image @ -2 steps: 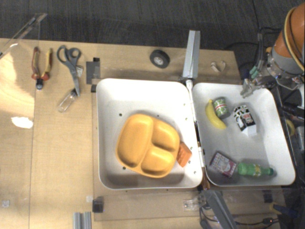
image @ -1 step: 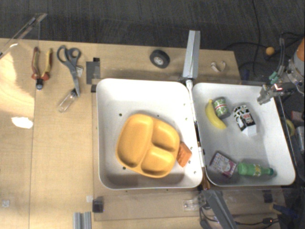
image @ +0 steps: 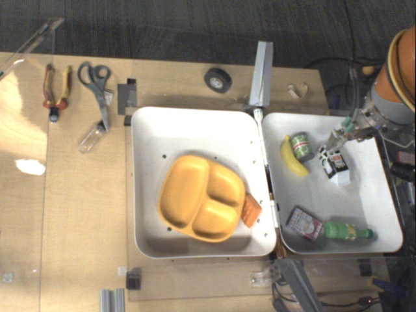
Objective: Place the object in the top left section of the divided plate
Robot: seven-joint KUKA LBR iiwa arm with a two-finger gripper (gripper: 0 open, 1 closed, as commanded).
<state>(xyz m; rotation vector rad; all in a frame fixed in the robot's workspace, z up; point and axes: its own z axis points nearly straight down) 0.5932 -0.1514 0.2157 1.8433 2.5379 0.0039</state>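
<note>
End effector [image: 333,149] sits low over the right bin [image: 383,200], next to a small black-and-white item [image: 338,166]. Can't tell from this angle how it's set, or whether it has anything. Looks like the pick step, no transfer yet.

Right bin also has a banana [image: 294,159], a green can [image: 300,145], a green bottle [image: 348,231] and a purple packet [image: 303,223]. Unclear which one is the target.

Yellow divided plate [image: 200,197] is in the left bin [image: 149,174], orange block [image: 251,210] touching its right edge. All sections bare.

Next: confirm grasp, lift clear of the bin wall, carry left, release over the plate's top left section.
</note>
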